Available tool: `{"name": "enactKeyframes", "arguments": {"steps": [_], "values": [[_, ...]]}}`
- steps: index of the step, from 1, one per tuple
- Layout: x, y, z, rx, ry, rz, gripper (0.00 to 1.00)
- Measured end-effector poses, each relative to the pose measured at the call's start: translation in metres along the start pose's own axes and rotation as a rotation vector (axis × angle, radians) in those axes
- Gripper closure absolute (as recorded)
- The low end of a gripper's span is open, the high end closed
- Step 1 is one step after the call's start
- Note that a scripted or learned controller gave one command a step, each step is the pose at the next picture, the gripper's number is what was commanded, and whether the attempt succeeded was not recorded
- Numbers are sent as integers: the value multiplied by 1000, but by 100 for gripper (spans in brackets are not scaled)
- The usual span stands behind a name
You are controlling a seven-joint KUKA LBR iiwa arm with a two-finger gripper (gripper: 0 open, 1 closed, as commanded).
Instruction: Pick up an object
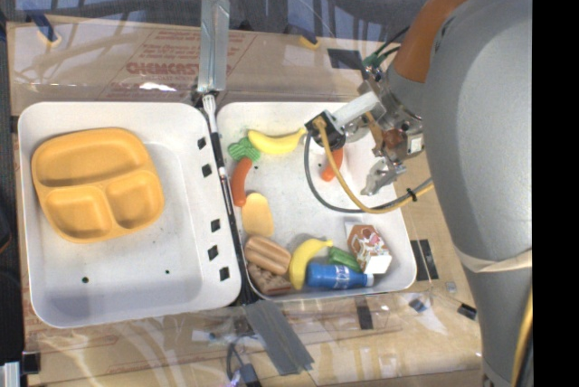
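Camera view showed the gripper (384, 173) low over the right bin (298, 213), fingers spread with nothing between them. An orange carrot (334, 161) lay just beside it; stiff, light and smooth, I judged it best pinched across its middle.

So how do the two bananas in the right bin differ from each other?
The upper banana lies flat near the bin's far edge, beside the carrot's green top; the lower banana sits in the crowded near corner, between the hot dog and the blue bottle. The upper one shows its full curved length; the lower one is partly covered and looks shorter. Both are yellow toys in the right bin.
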State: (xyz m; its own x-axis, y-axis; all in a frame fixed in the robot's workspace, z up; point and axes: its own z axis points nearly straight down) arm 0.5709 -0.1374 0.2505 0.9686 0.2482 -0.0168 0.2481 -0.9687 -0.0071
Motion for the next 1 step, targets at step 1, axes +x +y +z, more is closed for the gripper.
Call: {"name": "enactKeyframes", "arguments": {"steps": [1], "values": [[-11,15,160,0,12,42,0]]}}
